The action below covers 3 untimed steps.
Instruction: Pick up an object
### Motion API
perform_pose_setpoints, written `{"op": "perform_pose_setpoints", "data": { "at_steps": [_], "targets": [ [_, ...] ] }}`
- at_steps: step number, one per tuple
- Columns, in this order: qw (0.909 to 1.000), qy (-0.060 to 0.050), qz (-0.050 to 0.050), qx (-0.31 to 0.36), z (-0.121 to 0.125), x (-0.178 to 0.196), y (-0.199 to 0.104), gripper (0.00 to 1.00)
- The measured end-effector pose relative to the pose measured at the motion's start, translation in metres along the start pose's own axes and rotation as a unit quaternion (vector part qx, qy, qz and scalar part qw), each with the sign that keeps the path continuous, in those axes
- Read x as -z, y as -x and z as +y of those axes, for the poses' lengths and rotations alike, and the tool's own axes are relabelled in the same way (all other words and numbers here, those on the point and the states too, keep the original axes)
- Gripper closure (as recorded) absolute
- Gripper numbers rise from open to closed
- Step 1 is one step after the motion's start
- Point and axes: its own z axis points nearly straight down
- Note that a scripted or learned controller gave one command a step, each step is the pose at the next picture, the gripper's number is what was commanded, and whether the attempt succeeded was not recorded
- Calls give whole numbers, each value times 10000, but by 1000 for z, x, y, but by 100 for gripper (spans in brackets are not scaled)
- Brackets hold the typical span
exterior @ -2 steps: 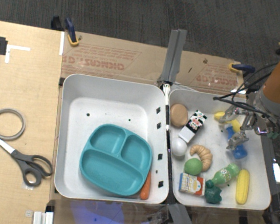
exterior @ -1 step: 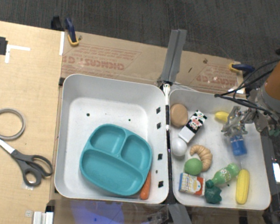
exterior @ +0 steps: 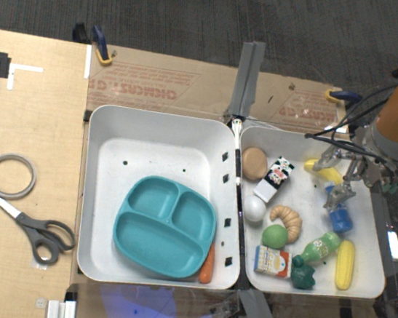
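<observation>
Nearest us in the right bin (exterior: pixel 367 292) sit the juice box (exterior: pixel 271 261), green toy (exterior: pixel 312 255) and corn cob (exterior: pixel 344 264), with the croissant (exterior: pixel 286 220) and egg (exterior: pixel 253 163) further back, all untouched. The gripper (exterior: pixel 342 183) hangs above the blue block (exterior: pixel 339 221) at the far right; we judge this the approach step, nothing held. Fingers look slightly parted, though clutter blurs them, so we can't tell for sure; next move calls for a straight descent onto the block.
</observation>
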Motion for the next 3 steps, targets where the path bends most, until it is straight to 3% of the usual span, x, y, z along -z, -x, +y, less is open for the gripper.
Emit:
{"op": "perform_pose_setpoints", "data": {
  "at_steps": [1,2,3],
  "targets": [
    [9996,-3,37,-267,4,-11,-45,0],
    [9998,0,47,-211,21,-11,-157,0],
    [9999,3,36,125,41,-11,-96,0]
  ]
}}
